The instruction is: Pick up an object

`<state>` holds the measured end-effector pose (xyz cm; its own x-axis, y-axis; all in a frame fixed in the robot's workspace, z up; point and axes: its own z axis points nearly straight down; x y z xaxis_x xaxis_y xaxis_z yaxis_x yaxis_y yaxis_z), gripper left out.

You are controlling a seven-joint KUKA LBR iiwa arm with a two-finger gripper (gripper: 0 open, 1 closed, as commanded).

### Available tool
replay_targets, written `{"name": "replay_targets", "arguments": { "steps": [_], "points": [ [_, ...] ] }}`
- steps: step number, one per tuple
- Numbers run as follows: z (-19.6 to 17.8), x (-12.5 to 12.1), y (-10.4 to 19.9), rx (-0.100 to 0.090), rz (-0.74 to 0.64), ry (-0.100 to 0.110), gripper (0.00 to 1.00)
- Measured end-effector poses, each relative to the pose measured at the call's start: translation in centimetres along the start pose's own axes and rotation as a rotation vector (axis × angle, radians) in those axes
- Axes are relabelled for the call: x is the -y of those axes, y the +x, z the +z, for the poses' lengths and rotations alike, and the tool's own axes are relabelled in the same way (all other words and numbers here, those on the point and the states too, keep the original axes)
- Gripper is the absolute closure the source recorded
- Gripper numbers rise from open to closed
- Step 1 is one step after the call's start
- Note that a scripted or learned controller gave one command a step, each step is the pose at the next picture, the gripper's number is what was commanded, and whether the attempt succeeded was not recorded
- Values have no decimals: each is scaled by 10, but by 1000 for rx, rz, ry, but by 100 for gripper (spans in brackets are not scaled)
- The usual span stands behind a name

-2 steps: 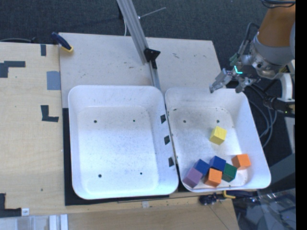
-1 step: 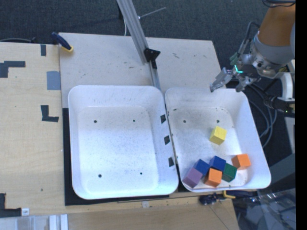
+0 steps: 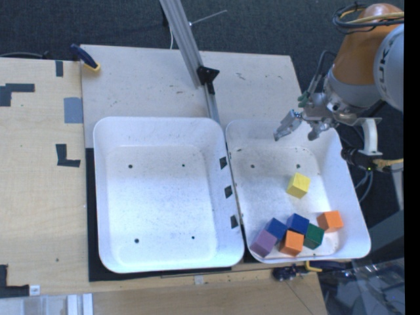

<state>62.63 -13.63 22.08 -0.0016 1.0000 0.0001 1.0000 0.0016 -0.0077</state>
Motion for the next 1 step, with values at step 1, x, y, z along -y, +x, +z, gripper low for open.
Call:
{"name": "replay_targets", "arguments": {
  "steps": [1],
  "points": [
    [62, 8, -2, 0, 1, 1, 0]
  ]
}}
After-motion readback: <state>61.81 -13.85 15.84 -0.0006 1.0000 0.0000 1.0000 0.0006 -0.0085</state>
